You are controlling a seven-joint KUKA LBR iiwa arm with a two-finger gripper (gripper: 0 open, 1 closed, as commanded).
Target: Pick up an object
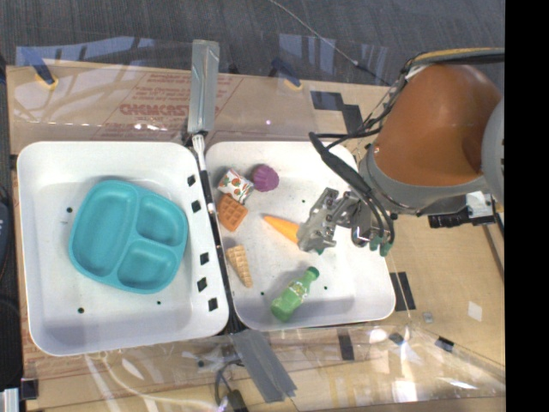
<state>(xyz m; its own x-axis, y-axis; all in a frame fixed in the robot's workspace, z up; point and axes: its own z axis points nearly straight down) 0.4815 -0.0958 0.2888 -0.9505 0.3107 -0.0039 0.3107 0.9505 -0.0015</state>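
Note:
The right bin point(360, 292) holds several small toys: an orange carrot point(280, 226), a purple ball point(265, 178), a small printed can point(233, 184), an orange waffle piece point(232, 213), a tan cone point(240, 265) and a green bottle point(293, 293). My gripper point(314, 238) hangs low over the bin's middle, right beside the carrot's thick end. Its grey fingers point down and left. Nothing shows between them.
The left bin point(51, 316) holds a teal divided plate point(129, 234). A grey taped divider point(203, 93) runs between the bins. The arm's orange band point(433, 123) looms over the right bin's far right corner. Cardboard under clear plastic surrounds both bins.

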